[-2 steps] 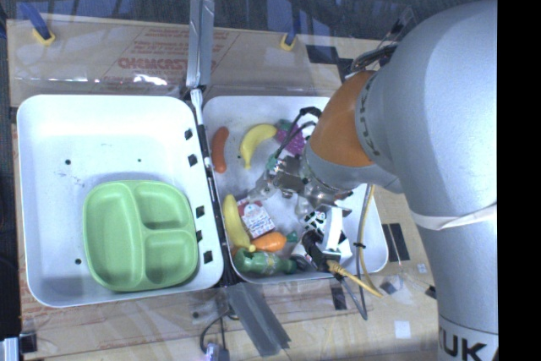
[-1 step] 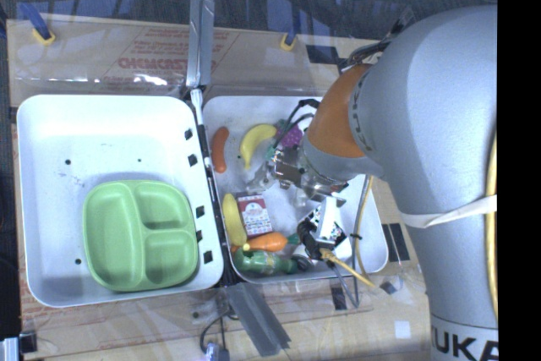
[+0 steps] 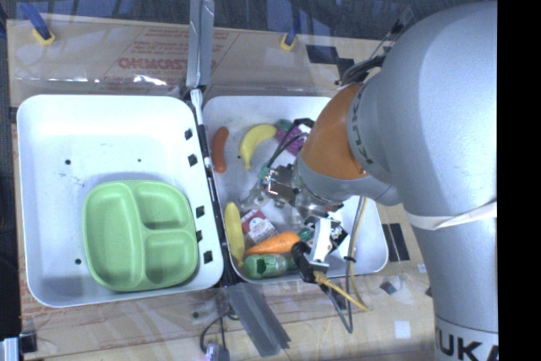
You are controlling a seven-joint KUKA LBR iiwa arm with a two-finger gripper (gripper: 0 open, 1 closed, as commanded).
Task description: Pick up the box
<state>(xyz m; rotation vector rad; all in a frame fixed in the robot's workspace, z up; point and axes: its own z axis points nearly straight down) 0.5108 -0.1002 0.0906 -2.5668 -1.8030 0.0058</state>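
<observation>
Arm (image 3: 439,139) comes in from the right and covers most of the right bin (image 3: 221,110); orange band (image 3: 334,139) sits over the bin's middle

Gripper (image 3: 283,186) is down inside the right bin, among the clutter just below the orange band. Can't tell whether the jaws are open or closed, wrist hardware hides them, and nothing is visibly held

Box (image 3: 256,224): best candidate is the small red-and-white package in the right bin, just below-left of the gripper, lying among other items. Partly buried, so ID isn't certain. Contact with the gripper can't be judged

Rest of the right bin, relative to that package:
- yellow banana (image 3: 256,141) above it, near the bin's top
- orange-red sausage-shaped item (image 3: 220,148) up and to the left, along the bin's left wall
- second yellow item (image 3: 233,231) just left, also along the left wall
- carrot (image 3: 272,244) just below, touching or nearly
- green bottle (image 3: 266,265) below the carrot, at the bin's bottom edge
- purple item (image 3: 294,136) up and to the right, partly under the arm

Left bin (image 3: 51,123) holds a green divided tray (image 3: 139,232) in its lower half, well apart from the package
</observation>
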